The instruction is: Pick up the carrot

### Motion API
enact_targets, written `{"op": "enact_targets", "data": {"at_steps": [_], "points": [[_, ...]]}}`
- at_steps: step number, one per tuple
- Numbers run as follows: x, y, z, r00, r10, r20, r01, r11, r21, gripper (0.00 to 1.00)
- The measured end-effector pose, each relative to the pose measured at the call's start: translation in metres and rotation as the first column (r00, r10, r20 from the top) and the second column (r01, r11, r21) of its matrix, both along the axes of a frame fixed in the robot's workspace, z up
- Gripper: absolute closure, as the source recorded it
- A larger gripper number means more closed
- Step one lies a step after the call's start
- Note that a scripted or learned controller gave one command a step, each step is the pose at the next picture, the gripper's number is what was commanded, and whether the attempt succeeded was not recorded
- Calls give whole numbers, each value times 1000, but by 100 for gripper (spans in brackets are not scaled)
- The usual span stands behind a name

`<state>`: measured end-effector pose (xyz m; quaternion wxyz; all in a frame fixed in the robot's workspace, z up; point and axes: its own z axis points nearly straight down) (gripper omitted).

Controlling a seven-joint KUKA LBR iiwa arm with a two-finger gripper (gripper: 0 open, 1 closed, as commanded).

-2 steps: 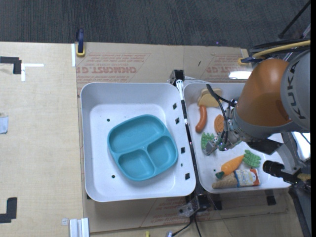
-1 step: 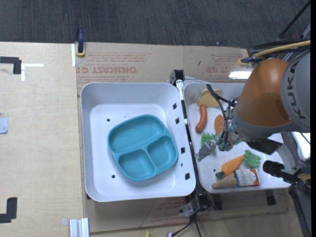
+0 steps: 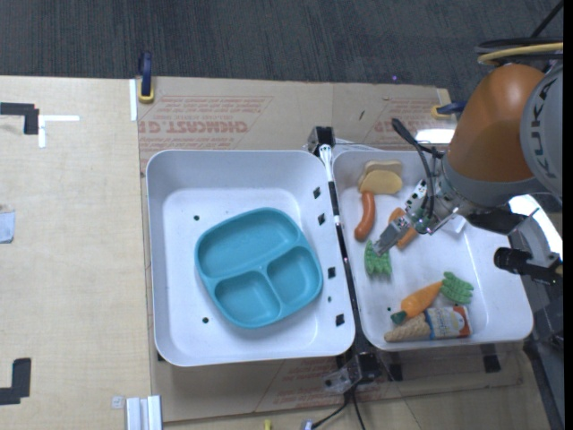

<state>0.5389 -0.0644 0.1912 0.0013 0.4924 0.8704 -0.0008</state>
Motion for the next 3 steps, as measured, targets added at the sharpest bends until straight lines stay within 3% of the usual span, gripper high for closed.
{"op": "enact_targets", "data": {"at_steps": [1,2,3], "points": [[-5,-43,-100,999,32,0,-32,999,1,0],[-61,-61,-99,971,-241,-2,241,971,3,0],[-58,-62,-90,971,-240,3,240,971,2,100]]}}
